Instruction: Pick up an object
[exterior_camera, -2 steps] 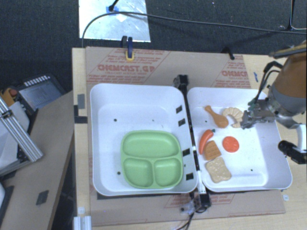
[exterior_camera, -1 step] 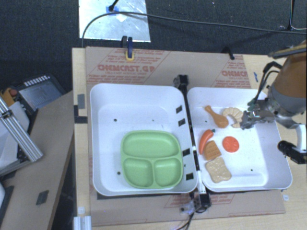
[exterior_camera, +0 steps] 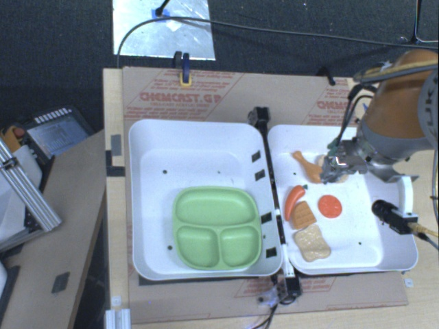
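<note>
Fingers point(exterior_camera: 332, 171) state unclear, low in right bin point(exterior_camera: 391, 252), touching chicken drumstick point(exterior_camera: 306, 164).

The arm point(exterior_camera: 401, 108) comes in from the right side, its grey body bulking large at the upper right with the orange band wrapped around it just above the wrist. From there the wrist angles down and to the left, carrying the gripper point(exterior_camera: 334, 168) low, its dark metal tip pointing toward the left. From where I stand the tip is too small and shadowed to make out clearly.
</note>
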`<state>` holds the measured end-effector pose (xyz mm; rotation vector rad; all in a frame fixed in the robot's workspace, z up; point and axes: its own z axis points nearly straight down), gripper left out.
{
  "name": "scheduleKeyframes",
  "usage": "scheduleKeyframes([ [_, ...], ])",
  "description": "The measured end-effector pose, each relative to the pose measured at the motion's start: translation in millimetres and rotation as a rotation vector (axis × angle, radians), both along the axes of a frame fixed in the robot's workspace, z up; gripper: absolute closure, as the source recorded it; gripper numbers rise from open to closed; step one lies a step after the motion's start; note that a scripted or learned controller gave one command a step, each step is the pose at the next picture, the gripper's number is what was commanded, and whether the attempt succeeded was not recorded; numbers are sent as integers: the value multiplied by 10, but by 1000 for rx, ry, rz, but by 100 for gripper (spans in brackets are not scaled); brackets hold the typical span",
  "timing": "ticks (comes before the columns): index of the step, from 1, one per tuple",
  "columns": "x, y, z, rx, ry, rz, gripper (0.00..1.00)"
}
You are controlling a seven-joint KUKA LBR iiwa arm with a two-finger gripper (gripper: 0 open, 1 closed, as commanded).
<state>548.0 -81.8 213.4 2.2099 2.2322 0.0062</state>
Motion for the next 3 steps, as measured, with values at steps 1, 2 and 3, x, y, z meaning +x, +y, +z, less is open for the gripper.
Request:
scheduleKeyframes([
  [1,35,563,132,0,0,1,100],
  [2,143,1117,133,0,1,1,100],
  [3,187,1685,167,0,1,1,100],
])
